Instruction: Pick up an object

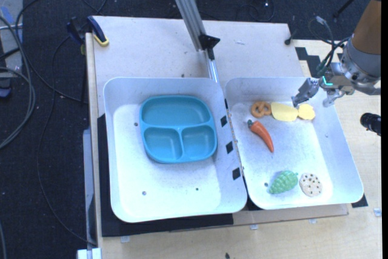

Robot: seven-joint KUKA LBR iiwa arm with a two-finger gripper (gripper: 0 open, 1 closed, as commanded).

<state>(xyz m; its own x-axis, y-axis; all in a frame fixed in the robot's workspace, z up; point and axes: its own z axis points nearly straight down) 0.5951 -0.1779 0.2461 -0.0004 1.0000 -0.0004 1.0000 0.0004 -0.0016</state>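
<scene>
In the right bin (339, 148) lie a brown pretzel (261, 108), a yellow piece (284, 111) with a smaller yellow piece (307, 112) beside it, an orange carrot (262, 134), a green bunch (283, 181) and a spotted cookie (310, 184). My gripper (316, 94) hangs open at the bin's far right, just above and behind the yellow pieces, with nothing between its fingers. One finger (303, 93) points down toward the larger yellow piece.
The left bin (121, 179) holds a blue divided plate (179, 128). A slanted metal pole (188, 0) runs from the back down to the joint between the bins. Cables cover the dark floor behind the bench.
</scene>
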